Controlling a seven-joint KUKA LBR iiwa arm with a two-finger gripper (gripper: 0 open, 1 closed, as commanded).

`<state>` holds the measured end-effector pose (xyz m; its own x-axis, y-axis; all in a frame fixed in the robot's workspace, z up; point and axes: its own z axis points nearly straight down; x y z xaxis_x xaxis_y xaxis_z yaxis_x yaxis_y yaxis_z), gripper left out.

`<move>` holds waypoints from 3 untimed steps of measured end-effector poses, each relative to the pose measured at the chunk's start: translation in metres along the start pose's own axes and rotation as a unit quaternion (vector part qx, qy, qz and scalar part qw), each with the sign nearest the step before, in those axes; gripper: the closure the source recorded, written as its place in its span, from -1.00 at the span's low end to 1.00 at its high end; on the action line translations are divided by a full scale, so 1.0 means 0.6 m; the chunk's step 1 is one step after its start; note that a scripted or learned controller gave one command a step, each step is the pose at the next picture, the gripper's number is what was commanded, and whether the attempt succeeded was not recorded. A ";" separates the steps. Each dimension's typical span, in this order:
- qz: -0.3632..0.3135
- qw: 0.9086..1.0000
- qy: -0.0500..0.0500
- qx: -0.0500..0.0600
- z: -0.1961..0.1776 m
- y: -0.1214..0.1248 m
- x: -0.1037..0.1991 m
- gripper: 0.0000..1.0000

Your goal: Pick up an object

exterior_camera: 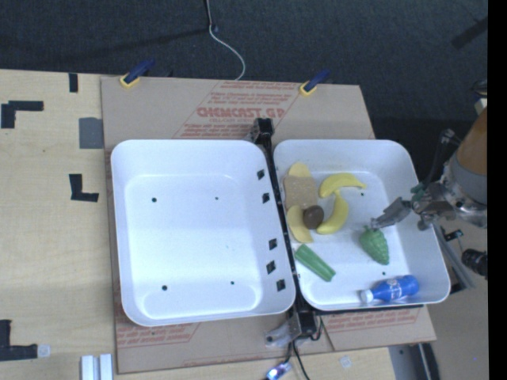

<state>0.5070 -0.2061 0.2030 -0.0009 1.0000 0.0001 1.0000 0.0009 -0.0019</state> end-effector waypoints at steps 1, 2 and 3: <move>0.000 1.000 -0.003 -0.003 0.168 0.000 0.062 -1.00; 0.001 1.000 -0.005 -0.007 0.138 0.004 0.055 1.00; -0.003 1.000 0.001 0.000 0.128 -0.013 0.177 1.00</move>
<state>0.4988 -0.0997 0.1263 -0.0062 1.0000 0.0028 1.0000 0.0062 -0.0023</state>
